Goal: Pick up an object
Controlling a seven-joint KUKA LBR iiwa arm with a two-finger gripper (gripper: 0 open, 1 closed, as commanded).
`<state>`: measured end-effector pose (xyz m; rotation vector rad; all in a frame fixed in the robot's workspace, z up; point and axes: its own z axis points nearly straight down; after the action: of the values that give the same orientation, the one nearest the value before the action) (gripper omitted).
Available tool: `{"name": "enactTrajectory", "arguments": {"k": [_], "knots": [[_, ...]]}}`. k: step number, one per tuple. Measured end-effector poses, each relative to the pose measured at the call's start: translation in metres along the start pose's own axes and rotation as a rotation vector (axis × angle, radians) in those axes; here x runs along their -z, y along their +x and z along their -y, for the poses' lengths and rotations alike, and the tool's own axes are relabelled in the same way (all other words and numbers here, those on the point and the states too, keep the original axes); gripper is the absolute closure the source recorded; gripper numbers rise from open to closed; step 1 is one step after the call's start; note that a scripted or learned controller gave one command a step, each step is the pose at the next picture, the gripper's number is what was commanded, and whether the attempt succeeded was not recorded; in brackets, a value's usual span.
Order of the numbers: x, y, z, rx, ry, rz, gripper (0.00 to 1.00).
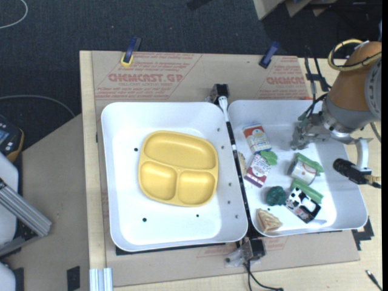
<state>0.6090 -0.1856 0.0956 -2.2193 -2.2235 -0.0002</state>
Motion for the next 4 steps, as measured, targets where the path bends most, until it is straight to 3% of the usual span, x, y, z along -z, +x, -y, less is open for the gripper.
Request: {"name": "enactTrajectory", "arguments": {"k": [2,3,4], "knots": [[0.114,0.005,-0.011,0.000,-0.007,0.003,1.00],[0.131,0.005,-0.012,0.000,-0.005,0.002,1.00],[0.138,0.053,-0.001,0.003,0.002,-0.002,1.00]]}}
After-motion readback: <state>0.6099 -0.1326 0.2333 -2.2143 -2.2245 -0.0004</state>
